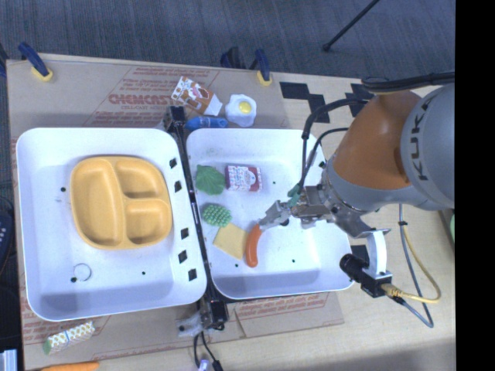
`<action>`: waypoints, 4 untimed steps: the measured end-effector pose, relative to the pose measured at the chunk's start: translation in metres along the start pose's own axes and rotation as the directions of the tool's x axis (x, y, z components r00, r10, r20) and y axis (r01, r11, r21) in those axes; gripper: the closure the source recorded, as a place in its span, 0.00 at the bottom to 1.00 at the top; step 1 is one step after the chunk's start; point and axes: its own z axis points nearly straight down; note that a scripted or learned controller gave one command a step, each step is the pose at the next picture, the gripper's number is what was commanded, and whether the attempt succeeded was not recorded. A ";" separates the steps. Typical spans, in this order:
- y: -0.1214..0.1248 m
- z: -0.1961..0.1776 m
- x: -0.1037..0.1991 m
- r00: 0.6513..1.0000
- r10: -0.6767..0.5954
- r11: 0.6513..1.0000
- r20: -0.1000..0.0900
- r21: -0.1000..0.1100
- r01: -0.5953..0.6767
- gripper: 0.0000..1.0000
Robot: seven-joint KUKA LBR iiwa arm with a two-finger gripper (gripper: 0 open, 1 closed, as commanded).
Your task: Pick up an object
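Gripper (272, 216) low over right bin (309, 277), tip just right of orange sausage (252, 245); how far it is open cannot be told, nothing seen in its grasp. Yellow cheese wedge (230, 240) touches sausage's left side. Yellow divided plate (121, 201) in left bin (46, 284).

"KUKA" on arm (433, 149); cardboard (139, 99) print reads "CHEMCAST", rest illegible.

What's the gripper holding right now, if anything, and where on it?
Nothing held, as far as the view shows. The gripper hovers in the right bin just above and right of the toy sausage, with nothing visible between its fingers.
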 end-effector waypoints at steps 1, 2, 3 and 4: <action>-0.001 0.093 0.026 0.999 -0.044 0.999 0.000 0.001 0.044 0.00; 0.010 0.129 0.021 0.965 -0.263 0.965 -0.001 0.001 0.263 0.00; 0.010 0.120 0.021 0.964 -0.268 0.964 -0.001 0.001 0.268 1.00; 0.021 0.029 0.076 0.919 -0.395 0.919 0.002 -0.003 0.395 1.00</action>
